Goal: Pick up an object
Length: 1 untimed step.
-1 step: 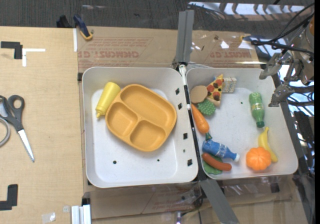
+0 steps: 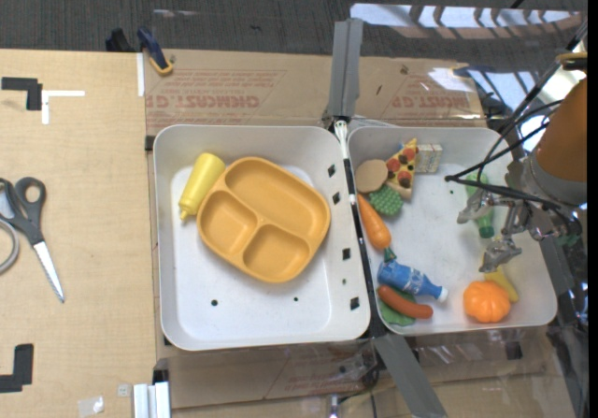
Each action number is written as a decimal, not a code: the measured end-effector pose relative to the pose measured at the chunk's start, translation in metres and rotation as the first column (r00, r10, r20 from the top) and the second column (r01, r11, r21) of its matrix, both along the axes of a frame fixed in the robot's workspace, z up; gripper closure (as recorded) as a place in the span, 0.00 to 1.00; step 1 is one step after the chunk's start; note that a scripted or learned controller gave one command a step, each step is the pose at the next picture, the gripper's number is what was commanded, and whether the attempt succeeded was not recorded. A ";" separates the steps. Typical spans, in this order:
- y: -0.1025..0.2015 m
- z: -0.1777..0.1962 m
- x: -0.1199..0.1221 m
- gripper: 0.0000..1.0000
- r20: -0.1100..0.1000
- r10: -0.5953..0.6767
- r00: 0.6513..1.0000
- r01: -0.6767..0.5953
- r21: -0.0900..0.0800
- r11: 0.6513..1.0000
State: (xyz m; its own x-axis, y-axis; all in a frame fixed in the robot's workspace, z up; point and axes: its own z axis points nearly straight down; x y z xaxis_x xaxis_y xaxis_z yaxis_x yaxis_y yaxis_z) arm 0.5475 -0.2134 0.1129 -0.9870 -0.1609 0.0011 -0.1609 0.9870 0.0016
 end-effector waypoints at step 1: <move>-0.008 -0.020 -0.033 0.00 0.008 0.025 1.000 -0.025 -0.003 1.000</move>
State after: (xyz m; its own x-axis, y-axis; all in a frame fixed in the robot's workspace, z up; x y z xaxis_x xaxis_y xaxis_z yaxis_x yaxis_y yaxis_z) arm 0.5144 -0.2213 0.0924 -0.9825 -0.1860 -0.0067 -0.1860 0.9826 -0.0024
